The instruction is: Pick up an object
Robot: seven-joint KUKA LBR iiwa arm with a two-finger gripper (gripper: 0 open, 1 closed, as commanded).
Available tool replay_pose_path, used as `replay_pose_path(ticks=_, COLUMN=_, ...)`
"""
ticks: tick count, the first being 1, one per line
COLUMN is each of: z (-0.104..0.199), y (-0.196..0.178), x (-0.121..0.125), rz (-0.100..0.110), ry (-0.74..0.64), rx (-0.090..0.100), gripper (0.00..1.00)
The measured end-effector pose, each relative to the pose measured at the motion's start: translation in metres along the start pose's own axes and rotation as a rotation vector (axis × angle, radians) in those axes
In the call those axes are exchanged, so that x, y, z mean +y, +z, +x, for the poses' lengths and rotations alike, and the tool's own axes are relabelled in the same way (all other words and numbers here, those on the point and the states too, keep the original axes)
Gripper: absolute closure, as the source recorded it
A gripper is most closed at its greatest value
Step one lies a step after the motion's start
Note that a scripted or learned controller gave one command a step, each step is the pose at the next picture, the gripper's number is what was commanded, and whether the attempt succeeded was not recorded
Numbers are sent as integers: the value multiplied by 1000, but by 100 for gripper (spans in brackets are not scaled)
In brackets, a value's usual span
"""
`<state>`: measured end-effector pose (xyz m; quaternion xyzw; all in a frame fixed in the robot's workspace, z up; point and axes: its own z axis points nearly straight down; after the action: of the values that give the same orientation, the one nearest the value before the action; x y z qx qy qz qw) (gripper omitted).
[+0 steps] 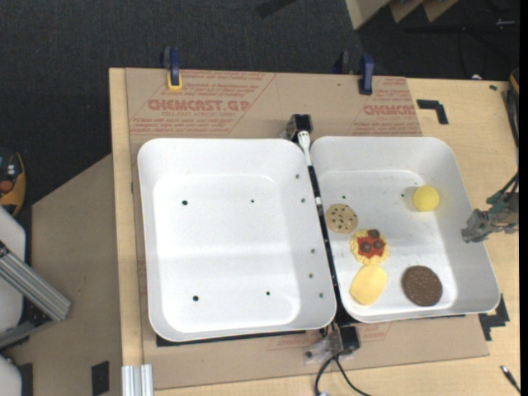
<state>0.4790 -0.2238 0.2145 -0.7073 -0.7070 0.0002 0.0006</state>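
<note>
We find the gripper at the right edge of the right white bin, low over the rim; it is too small and blurred for us to tell how it is set, and nothing visible sits in it. Little of the arm shows, only dark wrist parts reaching in from the right, so we cannot judge its tilt. Nearest, toward the bin's back right, lies a small yellow ball, which we judge light and prone to roll. At the front edge sits a flat dark brown round cookie, thin and hard to pinch, beside a smooth yellow lemon-shaped toy, best taken across its narrow middle. Further left are a red and yellow toy and a tan speckled cookie.
</note>
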Motion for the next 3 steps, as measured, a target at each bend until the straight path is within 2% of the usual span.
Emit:
replay_pose_path(ticks=1, z=0, y=14, x=0, rz=2, ry=0, rx=1, gripper=100)
replay_pose_path(ticks=3, z=-1, y=6, x=1, rz=-4, ry=-1, rx=-3, gripper=100)
